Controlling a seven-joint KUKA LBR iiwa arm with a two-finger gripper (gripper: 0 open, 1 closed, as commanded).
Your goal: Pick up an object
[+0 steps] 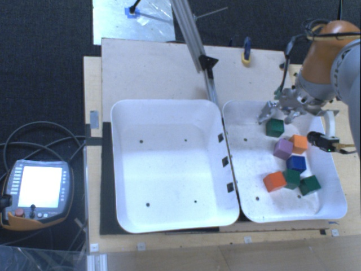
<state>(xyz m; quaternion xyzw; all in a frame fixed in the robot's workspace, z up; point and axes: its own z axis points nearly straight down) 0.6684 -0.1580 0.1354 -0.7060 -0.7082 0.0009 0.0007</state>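
Note:
The right bin (248,151) holds several small cubes. A dark green cube (274,127) lies apart near the bin's back, a purple cube (283,148) and a small orange one (300,143) sit in front of it, and a blue cube (296,163), an orange cube (274,181) and two green cubes (291,177) (309,185) cluster toward the front. My gripper (277,112) hangs just above and behind the lone dark green cube, its fingers spread to either side with nothing between them.
The left bin (169,162) stands beside the right one. A slanted metal pole (192,33) crosses the board behind the bins. A teach pendant (36,193) with cables lies off the bench at left. A yellow-and-blue clamp (246,52) sits at the board's back edge.

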